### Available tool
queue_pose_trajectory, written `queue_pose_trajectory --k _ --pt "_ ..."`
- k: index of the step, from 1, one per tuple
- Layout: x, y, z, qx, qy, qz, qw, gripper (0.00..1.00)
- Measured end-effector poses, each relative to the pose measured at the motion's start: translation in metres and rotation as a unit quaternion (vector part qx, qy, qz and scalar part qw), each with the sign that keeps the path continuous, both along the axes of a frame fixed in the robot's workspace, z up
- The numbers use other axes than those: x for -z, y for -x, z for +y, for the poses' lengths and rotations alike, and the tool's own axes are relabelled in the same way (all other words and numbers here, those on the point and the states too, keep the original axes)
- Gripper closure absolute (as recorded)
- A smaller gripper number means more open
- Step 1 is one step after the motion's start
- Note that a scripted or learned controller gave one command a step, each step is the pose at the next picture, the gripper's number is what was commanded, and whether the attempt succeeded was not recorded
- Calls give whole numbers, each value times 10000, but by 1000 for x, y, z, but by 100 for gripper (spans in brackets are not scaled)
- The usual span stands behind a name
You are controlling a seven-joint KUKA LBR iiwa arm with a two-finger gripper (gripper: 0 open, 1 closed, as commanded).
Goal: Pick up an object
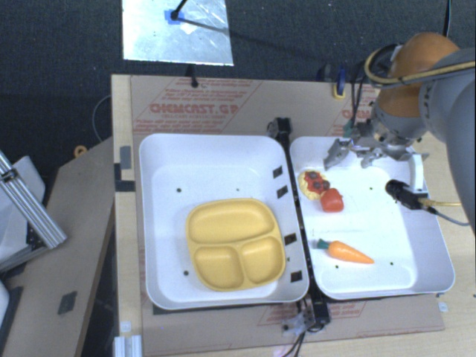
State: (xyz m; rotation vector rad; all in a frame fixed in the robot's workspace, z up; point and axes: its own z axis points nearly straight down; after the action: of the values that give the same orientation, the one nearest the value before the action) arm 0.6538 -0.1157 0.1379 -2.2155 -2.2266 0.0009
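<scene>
- Nearest, the left bin (160,199) is smooth white plastic with rounded corners; it holds a yellow tray (235,242) with three compartments, glossy and rounded, lying flat.
- In the right bin (416,266), a carrot (348,252) lies near the front: tapered, orange, with a small green top pointing left.
- Farther back sits a red tomato (332,200), round and shiny, touching a pizza slice (313,182), yellow with red spots.
- The gripper (352,155) hangs over the right bin's far edge, just behind the pizza slice; its metal fingers are spread apart with nothing between them.
- The arm (439,95) is cut off at the right edge; cables and a black fitting (401,192) overlap its wrist, so the detail there is hard to read.
- Beyond the bins, a foil sheet (177,21) lies on dark carpet.
</scene>
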Motion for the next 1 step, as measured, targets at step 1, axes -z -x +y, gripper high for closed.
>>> queue_pose_trajectory --k 1 --pt "47 -3 -1 9 9 -48 10000 0"
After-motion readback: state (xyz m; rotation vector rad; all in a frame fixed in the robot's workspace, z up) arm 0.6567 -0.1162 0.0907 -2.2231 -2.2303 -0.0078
